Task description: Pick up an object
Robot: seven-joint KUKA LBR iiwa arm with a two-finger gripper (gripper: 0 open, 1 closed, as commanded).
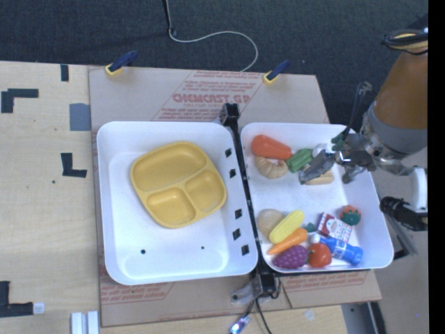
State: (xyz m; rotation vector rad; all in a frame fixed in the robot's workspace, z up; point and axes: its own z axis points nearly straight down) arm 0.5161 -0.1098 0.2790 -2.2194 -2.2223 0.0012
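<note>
Nearest you, the right bin (pixel 379 218) holds purple grapes (pixel 292 257), a tomato (pixel 319 255), a blue bottle (pixel 345 251), a carrot (pixel 289 240) and corn (pixel 286 225). Farther back, the end effector (pixel 322 165) hangs low over that bin, just above a pale piece (pixel 320 179); you cannot tell its finger state. Beyond sit a green piece (pixel 300 160), an orange pepper (pixel 270 147), and in the left bin (pixel 115 186) a yellow divided plate (pixel 178 184).
</note>
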